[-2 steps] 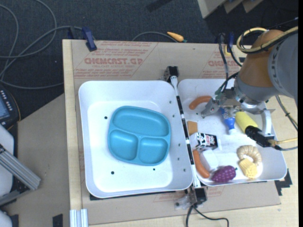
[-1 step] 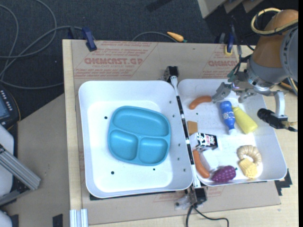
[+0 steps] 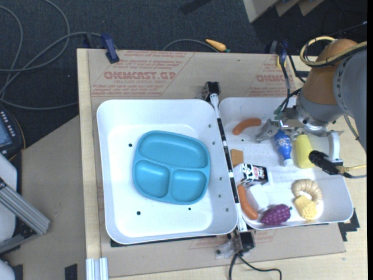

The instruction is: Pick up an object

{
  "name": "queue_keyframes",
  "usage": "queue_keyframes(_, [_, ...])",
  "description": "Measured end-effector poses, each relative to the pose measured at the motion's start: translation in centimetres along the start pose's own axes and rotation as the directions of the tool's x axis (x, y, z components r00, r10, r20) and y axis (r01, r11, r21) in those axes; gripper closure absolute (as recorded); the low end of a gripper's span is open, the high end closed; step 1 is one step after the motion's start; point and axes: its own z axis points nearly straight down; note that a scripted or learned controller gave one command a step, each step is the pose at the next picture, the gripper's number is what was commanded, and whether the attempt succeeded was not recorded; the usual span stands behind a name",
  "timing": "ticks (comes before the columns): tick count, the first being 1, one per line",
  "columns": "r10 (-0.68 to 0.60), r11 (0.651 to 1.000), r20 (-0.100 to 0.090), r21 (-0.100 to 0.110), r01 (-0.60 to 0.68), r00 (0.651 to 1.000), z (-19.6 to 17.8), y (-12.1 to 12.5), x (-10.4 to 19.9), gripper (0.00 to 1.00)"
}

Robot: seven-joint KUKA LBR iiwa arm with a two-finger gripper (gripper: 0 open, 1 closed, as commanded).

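In the far half of the right-hand shallow white plastic bin [image 3: 335, 212], the grey two-finger gripper [image 3: 270, 131] hangs low at the end of the grey arm with its orange band [image 3: 322, 69]. Whether the gripper is released or clenched cannot be told, since its tip is a small grey blur against the white floor, and nothing can be seen gripped in it. Just right of the gripper and a little nearer the camera lies a small blue-and-white plastic tube [image 3: 284, 147], so close that touching or apart cannot be judged. Just beyond that tube, further from the gripper, lies a yellow rounded block [image 3: 303, 151], partly crossed by a black cable fitting on the arm. Just left of the gripper lies an orange toy sausage [image 3: 247, 125], apart from it. Nearer the camera than the gripper sit a small brown block [image 3: 236, 156] and a black-and-white printed carton [image 3: 254, 172], its print too small to read. Well apart from the gripper, at the bin's near edge, are a second orange sausage [image 3: 249, 203], a purple bunch of toy grapes [image 3: 275, 214], a tan ring-shaped pastry [image 3: 307, 187] and a yellow corn piece [image 3: 308, 207]. Far left of the gripper, the left white bin [image 3: 116, 127] bears a blue divided plastic plate [image 3: 171, 166]. The arm's upper part is cut off at the picture's right.
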Motion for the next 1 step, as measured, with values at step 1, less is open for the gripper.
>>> queue_keyframes(1, [-0.003, 1.000, 0.002, -0.006, 0.003, 1.000, -1.49, 0.17, 0.11, 1.00])
